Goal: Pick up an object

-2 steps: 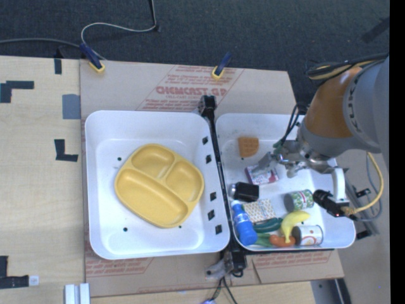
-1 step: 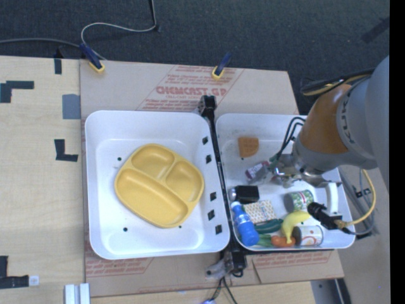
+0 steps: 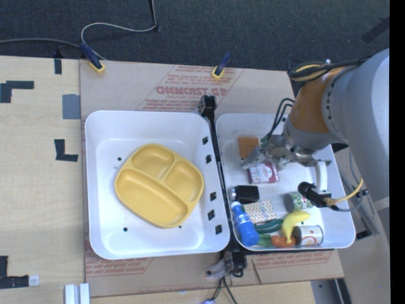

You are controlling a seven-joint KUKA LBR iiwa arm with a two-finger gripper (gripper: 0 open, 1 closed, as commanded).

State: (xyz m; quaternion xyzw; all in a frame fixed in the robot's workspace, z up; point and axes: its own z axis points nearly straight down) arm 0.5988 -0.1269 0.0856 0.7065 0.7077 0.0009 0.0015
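A: What takes up the most room?

B: The arm (image 3: 345,106), grey with its orange band, reaching in from the right over the right bin (image 3: 347,236). Next come the two white bins, side by side. The left bin (image 3: 104,189) carries one thing, a yellow divided tray (image 3: 159,184) lying flat, turned at an angle.

A: And the right bin?

B: Crowded toward the front. A blue bottle (image 3: 243,223) lies along its left wall near the front corner. A yellow banana (image 3: 294,223) curves beside a white can with red print (image 3: 310,235), and something orange and green (image 3: 275,238) lies between the bottle and the banana. A checked packet (image 3: 259,209) sits just behind those, a small black block (image 3: 246,193) behind it. Farther back are a red and white packet (image 3: 263,173) and an orange-brown square (image 3: 247,147).

A: The gripper?

B: The gripper (image 3: 276,156) is low over the back half of the right bin, just above the red and white packet. Whether its fingers are spread or closed, I cannot tell, and nothing shows between them.
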